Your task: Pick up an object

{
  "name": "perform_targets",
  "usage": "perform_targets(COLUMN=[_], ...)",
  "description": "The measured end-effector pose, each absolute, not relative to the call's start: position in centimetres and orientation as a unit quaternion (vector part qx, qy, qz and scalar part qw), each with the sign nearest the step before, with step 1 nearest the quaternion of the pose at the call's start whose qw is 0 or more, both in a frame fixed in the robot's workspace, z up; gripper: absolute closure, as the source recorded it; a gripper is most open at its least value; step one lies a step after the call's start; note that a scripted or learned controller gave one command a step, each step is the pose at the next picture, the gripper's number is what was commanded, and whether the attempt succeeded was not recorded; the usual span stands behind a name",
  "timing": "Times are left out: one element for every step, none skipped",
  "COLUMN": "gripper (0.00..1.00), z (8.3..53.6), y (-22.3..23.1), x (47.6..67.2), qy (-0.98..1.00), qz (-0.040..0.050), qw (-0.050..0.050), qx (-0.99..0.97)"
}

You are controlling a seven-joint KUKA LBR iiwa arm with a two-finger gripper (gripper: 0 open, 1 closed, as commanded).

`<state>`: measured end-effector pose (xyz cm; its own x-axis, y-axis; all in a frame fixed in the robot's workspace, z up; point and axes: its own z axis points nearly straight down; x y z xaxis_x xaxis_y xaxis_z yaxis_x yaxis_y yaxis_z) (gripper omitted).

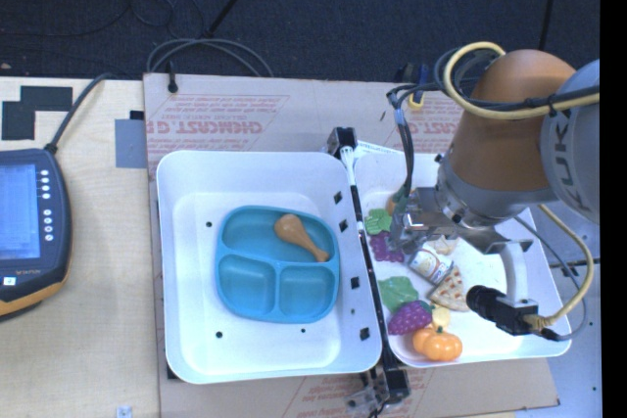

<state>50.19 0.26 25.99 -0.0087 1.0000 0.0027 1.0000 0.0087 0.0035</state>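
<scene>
My gripper (411, 228) hangs low over the left part of the right bin (490, 352), under the orange wrist band. Around it lie toy foods: a purple piece (384, 250) and a green piece (377, 221) to its left, a small white can (430, 263) just below it, a cracker-like wedge (450, 289), a green leaf (398, 292), purple grapes (409, 317) and an orange pumpkin (437, 344). The arm hides the gripper's tips, and nothing is seen lifted.
The left bin (186, 210) holds a blue divided plate (235, 284) with a tan drumstick (301, 235) in its upper compartment. A pendant with a screen (27, 220) lies on the bench at far left. Cables run behind the bins.
</scene>
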Motion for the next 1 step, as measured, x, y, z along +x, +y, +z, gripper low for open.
perform_targets(gripper=[1.00], z=[34.71], y=[2.72], x=[47.59], qy=[0.709], qz=[0.0027], qw=[0.001], qx=[0.705])
